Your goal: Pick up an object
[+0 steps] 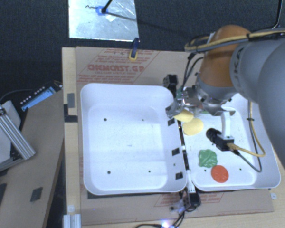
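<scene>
Cardboard-backed bench, two white bins; end effector above yellow object, finger state unclear; object's axis running left-right

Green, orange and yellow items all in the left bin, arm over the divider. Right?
Wrong bin. The camera view shows the green item, orange item and yellow item in the right bin. The arm is over the divider.
</scene>
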`<state>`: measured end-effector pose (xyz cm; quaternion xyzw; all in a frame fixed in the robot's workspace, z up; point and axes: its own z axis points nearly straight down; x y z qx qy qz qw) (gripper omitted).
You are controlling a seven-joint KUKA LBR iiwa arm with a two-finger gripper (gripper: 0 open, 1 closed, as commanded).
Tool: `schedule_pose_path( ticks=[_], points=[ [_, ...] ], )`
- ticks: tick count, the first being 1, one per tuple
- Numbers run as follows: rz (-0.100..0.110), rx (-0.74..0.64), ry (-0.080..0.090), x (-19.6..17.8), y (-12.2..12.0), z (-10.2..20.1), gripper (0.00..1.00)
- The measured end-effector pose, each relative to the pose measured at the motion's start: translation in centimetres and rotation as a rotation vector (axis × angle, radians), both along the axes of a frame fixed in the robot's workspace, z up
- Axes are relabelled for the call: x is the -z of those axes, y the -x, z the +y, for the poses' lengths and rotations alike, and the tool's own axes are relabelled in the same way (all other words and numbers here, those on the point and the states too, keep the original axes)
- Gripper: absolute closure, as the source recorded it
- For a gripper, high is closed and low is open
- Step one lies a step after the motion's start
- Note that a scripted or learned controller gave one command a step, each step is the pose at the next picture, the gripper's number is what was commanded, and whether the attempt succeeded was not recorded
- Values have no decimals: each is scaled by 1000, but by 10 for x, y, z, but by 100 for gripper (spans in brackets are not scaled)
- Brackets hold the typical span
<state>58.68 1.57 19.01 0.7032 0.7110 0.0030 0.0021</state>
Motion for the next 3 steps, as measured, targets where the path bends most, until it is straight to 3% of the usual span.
schedule_pose_path(
  ticks=[1,2,3],
  points=[
    [2,4,0,5,-42,27,100],
    [4,5,0,-19,-51,49,100],
    [-2,1,-2,-80,-84,112,100]
  ],
)
